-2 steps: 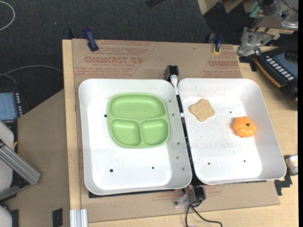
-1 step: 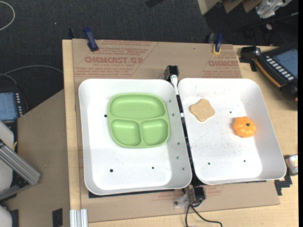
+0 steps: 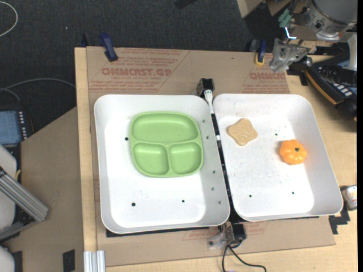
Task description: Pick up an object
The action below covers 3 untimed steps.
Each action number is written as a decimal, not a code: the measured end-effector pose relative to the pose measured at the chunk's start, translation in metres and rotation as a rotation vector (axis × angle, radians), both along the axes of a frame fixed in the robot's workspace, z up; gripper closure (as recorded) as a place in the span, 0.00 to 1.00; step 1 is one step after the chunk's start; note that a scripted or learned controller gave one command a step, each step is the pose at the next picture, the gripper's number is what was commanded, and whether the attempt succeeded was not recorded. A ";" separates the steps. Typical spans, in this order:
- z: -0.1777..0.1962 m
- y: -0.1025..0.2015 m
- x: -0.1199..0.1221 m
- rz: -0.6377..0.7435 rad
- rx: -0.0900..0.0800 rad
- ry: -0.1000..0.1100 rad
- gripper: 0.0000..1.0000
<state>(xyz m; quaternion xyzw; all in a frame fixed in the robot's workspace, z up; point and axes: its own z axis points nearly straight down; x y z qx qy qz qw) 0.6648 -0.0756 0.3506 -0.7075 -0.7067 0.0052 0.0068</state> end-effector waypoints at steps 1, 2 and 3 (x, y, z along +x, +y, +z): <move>0.107 0.032 0.002 0.005 -0.003 -0.030 1.00; -0.017 0.063 0.000 0.004 -0.001 -0.004 1.00; 0.120 0.074 0.002 0.004 -0.003 -0.035 1.00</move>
